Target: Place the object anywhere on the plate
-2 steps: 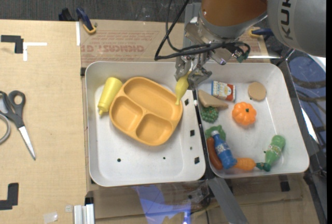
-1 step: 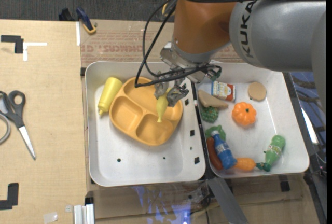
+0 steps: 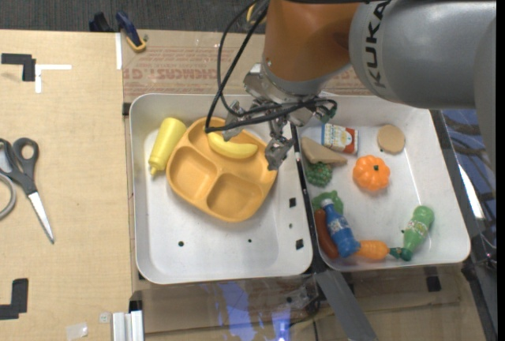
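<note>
Over the plate, fingers (image 3: 251,134): spread apart, gripping nothing, hanging just above the banana.
Banana (image 3: 232,146): lying free in the plate's upper compartment, apparently already placed.
Plate (image 3: 213,189): tilted against the left bin (image 3: 158,252).

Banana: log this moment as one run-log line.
banana on yellow plate, top compartment | pincer over plate's right rim | left bin
</note>
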Action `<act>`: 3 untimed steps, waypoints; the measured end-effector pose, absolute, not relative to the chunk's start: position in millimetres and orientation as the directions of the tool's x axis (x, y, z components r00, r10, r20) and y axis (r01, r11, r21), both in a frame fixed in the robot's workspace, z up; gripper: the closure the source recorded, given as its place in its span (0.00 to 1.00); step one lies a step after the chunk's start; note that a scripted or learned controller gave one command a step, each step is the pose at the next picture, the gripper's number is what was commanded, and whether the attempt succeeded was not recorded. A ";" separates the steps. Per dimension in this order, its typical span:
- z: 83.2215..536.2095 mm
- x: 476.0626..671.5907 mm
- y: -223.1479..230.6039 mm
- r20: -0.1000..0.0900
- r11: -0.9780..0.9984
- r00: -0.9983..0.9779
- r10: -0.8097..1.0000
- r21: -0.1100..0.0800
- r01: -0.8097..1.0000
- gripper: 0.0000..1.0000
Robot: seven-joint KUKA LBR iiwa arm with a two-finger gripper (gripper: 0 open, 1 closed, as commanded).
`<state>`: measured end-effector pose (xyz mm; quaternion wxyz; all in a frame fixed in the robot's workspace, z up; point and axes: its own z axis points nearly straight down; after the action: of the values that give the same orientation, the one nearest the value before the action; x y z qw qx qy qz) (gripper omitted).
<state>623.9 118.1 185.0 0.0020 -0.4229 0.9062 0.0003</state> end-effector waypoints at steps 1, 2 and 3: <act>195.4 625.4 118.1 -0.009 0.645 -0.645 -0.764 -0.004 -0.764 1.00; 195.2 625.4 118.0 -0.009 0.645 -0.645 -0.764 -0.003 -0.764 0.00; 205.5 626.8 118.1 -0.014 0.648 -0.647 -0.762 -0.006 -0.762 1.00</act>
<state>626.8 118.1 205.5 0.0076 -0.4198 0.9076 0.0000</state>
